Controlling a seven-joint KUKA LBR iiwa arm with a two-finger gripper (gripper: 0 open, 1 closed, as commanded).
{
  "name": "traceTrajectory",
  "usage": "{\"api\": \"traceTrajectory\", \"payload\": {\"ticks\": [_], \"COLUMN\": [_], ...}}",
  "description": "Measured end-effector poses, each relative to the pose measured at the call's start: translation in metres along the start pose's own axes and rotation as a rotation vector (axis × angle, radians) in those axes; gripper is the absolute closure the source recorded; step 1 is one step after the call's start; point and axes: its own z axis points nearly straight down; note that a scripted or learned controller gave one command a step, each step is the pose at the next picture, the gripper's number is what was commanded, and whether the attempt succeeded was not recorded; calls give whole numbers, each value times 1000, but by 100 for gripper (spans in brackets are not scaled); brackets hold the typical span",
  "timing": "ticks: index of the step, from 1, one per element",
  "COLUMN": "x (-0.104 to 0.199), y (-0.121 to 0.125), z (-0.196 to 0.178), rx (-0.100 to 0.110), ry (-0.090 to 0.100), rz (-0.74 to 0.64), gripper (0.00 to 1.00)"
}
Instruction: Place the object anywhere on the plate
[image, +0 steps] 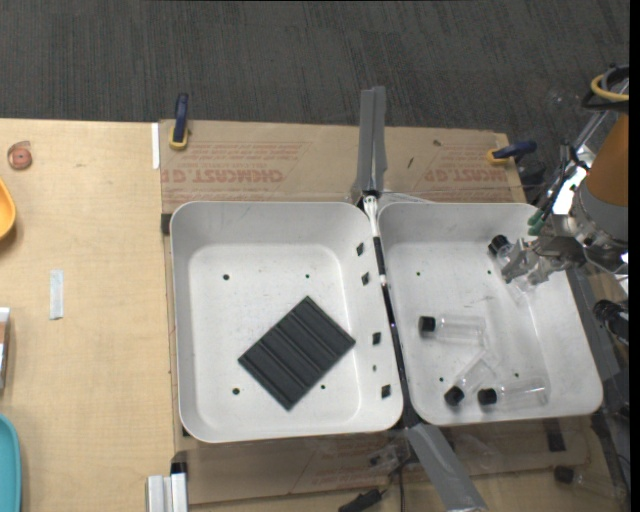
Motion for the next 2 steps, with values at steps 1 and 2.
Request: {"api": "traceTrajectory", "payload": {"ticks": [1,2], "x": [69,161], "y": [3,-16], "z": [-6,22], "rx": [0,1], "ry": [1,0], "rz": [-408,-412], "gripper": [100,100]}}
